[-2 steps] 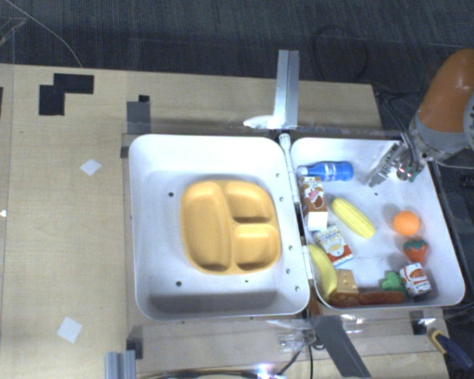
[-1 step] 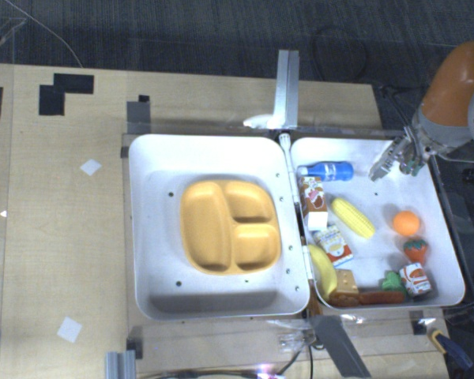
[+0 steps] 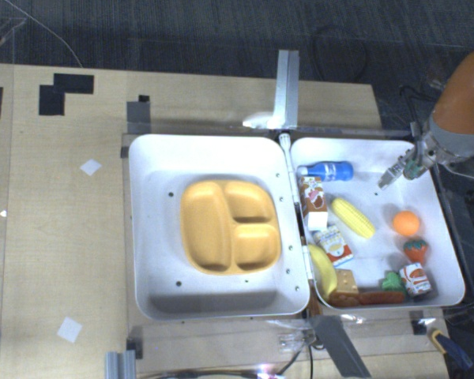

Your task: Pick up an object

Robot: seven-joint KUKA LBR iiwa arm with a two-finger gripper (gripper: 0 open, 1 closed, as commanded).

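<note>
Two white bins are seen side by side. A yellow divided tray [image 3: 227, 226] is laid in the left bin [image 3: 150, 283]. In the right bin [image 3: 450, 279] a blue bottle [image 3: 327, 170], a corn cob [image 3: 353, 216], an orange [image 3: 406, 223], a banana [image 3: 323, 268] and small cartons are scattered. The gripper [image 3: 396, 172] is held over the far right corner, near the bottle but apart from it

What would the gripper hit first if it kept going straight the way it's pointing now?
The gripper points down and toward the left of the view, so it would probably meet the white floor of the right bin first, short of the yellow corn. Its height is unclear.
</note>
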